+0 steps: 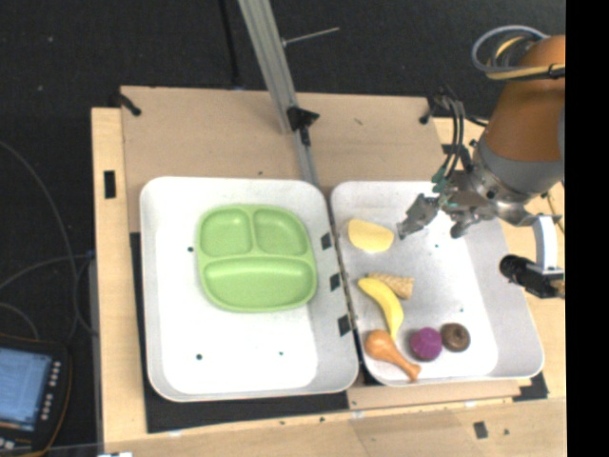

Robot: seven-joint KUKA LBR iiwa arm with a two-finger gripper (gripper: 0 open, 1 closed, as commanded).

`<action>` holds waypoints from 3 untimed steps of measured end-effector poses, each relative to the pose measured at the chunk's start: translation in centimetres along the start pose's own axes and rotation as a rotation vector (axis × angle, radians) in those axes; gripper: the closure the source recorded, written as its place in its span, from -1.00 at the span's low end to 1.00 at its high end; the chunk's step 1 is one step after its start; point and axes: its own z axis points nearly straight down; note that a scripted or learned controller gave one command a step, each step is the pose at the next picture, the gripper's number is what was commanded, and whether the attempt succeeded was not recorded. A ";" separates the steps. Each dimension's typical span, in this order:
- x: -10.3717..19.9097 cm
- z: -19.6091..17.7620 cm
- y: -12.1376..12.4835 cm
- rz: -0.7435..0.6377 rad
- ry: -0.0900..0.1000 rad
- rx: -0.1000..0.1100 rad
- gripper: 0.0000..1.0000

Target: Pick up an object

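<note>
One banana (383,302): long axis slanting upper-left to lower-right in right bin (495,255).
Gripper (440,219): fingers open, hovering, gripping nothing.

- No text, label, brand, number or sign can be read on any thing here
- The small dark screen device (29,388) at the lower left glows blue, but its content is too blurred to read

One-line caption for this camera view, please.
Grey arm's open two-finger gripper hovers beside pale yellow lemon-shaped toy in right white bin.
</note>
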 end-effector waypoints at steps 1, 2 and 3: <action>0.0 0.0 0.0 0.001 0.000 0.000 -1.00; 0.0 4.2 0.1 0.005 -0.001 0.005 -1.00; 0.6 9.7 0.9 0.007 -0.001 0.005 -1.00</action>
